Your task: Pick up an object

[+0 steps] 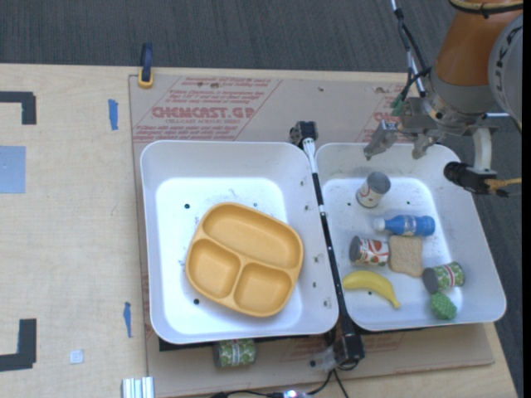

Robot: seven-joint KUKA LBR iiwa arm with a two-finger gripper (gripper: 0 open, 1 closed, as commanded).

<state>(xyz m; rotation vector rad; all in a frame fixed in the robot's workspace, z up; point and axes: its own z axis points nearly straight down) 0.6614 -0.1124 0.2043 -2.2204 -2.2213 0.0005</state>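
Observation:
The right bin [485, 255] holds several small items: a grey-capped little bottle [372, 189], a blue bottle [407, 225] lying on its side, a red and white can [369, 251], a slice of bread [406, 256], a banana [372, 287], a green can [445, 277] and a green knobbly piece [444, 307]. My gripper [399, 146] hangs over the bin's far rim, above and behind the grey-capped bottle. Its two fingers are spread apart, open, with nothing between them.
The left bin [166, 181] carries a yellow divided plate [243, 259]. A green can [235, 353] lies outside the bins at the front. A black clamp [305, 133] sits where the two bins meet at the back. Cables run up from the wrist.

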